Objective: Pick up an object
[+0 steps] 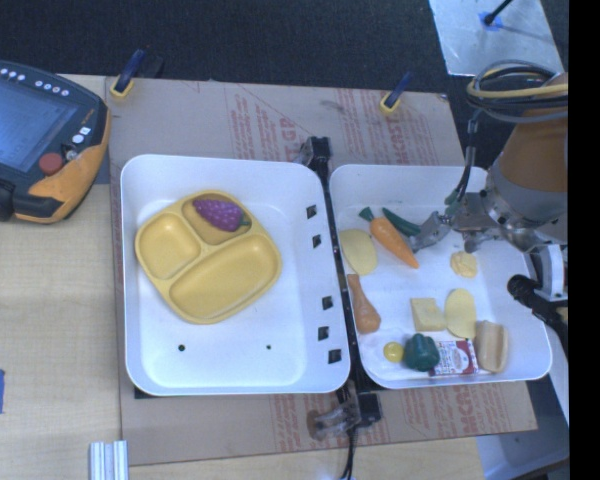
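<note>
The dark green toy pepper (419, 352) and neighbours crowd the right white bin (520, 370), so your gripper (442, 226), whose spread you cannot tell, risks glancing off the orange plastic carrot (393, 241).

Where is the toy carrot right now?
The carrot lies in the right bin, upper left part, beside the pale yellow disc, with the gripper just right of it.

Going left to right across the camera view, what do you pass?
Teach pendant → yellow tray → orange carrot → gripper → arm.
</note>
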{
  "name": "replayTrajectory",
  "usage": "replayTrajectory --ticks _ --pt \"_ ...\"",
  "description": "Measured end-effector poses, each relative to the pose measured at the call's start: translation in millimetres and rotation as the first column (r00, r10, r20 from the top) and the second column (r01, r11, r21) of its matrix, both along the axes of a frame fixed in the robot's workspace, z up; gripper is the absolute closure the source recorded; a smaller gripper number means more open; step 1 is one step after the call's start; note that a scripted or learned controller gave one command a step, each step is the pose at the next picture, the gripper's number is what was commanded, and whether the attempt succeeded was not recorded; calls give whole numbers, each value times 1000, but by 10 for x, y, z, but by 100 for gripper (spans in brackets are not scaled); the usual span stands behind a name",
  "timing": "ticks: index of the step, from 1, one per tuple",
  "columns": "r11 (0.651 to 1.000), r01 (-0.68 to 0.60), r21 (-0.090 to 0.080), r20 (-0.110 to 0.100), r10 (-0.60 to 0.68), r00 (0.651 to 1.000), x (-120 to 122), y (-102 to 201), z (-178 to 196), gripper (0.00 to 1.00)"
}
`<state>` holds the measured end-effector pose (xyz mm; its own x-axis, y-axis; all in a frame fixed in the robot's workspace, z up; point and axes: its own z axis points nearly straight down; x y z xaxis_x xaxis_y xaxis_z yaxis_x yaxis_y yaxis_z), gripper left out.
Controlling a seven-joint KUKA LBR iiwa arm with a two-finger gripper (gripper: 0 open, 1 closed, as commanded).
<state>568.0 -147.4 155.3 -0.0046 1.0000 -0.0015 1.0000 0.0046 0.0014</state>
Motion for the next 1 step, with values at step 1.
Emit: replayTrajectory --ticks 1 --pt "1000 -2 2 -5 2 1000 279 265 -651 0"
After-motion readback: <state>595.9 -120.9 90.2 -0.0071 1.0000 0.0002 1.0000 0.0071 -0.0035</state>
